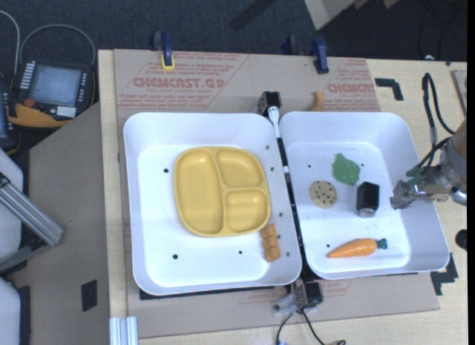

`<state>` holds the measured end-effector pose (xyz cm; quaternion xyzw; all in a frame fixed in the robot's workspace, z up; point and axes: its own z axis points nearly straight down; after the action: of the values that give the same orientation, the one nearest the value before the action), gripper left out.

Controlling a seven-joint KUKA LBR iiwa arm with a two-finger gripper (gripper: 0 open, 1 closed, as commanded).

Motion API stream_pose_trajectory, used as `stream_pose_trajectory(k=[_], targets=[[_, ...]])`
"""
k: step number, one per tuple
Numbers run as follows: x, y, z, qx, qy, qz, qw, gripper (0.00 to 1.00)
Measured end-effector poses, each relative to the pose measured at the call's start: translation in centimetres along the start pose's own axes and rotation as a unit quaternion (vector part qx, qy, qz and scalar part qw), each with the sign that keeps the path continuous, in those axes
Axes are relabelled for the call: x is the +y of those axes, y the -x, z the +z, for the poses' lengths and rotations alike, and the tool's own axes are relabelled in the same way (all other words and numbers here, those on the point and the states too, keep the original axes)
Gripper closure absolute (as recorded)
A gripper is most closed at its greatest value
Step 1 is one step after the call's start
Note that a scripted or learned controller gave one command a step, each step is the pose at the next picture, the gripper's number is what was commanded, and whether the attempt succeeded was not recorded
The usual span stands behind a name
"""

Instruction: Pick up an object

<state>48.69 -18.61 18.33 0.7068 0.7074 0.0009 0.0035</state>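
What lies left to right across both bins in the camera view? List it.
Yellow divided plate → brown waffle piece → cookie → green leaf and carrot (overlapping in order) → black cylinder → gripper.

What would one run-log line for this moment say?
hand: over right bin's right edge, holding nothing | right bin: carrot, cookie, black can, green piece | left bin: yellow tray

The gripper (404,194) reaches in low from the right, over the right edge of the right-hand bin (427,221), wrist roughly level, fingers pointing left.
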Motion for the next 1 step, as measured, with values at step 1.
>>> stream_pose_trajectory(k=[1], targets=[[0.05, -0.61, -4.50, 0.000, 0.000, 0.000, 1.0000, 1.00]])
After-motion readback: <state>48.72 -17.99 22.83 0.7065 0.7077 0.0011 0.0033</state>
